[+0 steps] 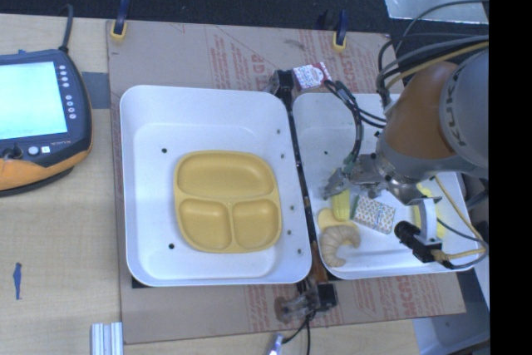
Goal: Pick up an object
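Two bins, with my arm low over the right one.

I see the gripper (353, 181) down in the right bin (324, 125), just above the yellow block (340, 204) and beside the patterned packet (375, 215); I cannot tell its state. Nearest me, a croissant (339, 242) lies by the front rim, leaving little room there. The left bin (150, 179) holds a yellow divided tray (226, 200). The arm (428, 125) reaches in from the right, wrist bent down.
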Motion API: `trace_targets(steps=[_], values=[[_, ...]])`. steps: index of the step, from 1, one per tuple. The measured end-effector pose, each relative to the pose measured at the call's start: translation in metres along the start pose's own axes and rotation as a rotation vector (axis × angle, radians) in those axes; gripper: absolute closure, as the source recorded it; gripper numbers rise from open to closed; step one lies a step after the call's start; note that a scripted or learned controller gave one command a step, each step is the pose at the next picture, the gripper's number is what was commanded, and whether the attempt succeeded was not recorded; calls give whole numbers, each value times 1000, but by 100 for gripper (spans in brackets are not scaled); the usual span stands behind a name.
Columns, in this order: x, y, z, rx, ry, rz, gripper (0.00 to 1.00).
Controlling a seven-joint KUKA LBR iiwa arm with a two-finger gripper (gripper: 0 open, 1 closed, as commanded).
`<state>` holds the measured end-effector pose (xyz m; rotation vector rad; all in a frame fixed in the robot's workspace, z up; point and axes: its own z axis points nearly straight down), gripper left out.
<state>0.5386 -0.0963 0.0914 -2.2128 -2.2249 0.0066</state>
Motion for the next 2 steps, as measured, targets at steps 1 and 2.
trace_targets(steps=[1, 2], values=[[-1, 0, -10, 2, -2, -3, 100], [68, -30, -100, -2, 0, -2, 100]])
